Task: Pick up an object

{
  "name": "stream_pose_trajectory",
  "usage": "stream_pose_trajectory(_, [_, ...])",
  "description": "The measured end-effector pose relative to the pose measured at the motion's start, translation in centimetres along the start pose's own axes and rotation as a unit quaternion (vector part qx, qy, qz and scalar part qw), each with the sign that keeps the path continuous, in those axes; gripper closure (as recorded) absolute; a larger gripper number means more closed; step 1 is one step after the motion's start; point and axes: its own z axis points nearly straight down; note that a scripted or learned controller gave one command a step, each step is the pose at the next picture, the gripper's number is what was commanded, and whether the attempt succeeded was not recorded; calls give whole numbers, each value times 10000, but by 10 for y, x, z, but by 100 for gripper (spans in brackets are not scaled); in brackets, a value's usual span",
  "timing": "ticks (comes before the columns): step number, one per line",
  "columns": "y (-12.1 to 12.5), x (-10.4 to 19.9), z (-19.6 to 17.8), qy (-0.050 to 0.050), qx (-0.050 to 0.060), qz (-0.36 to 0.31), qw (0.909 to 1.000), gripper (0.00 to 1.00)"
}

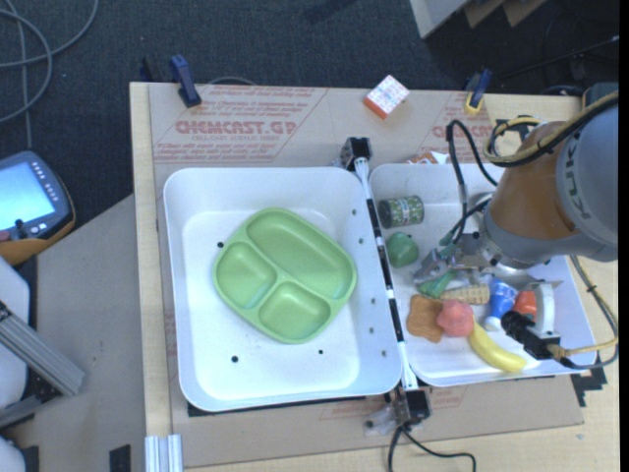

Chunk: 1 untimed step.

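My gripper (439,263) reaches down into the right bin (432,180) from the right, low over its middle. Just under it lies a green leaf-like piece (432,286), and a round green object (401,250) sits close to its left. A green can (401,210) lies on its side near the bin's far wall. Toward the front lie a brown toast-like piece (425,319), a pink-red object (455,318), a yellow banana (494,350), a tan waffle-like strip (471,294) and a blue object (500,299).
The left bin (187,224) holds a green divided plate (285,273). A divider rail (378,264) runs between the bins. A small orange-white cube (386,96) lies on the cardboard behind the bins. The arm's grey and orange body (536,205) covers the right bin's right side.
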Motion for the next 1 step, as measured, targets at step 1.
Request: stream_pose_trajectory(1, [-2, 7, -4, 52, 66, -41, 10000, 100])
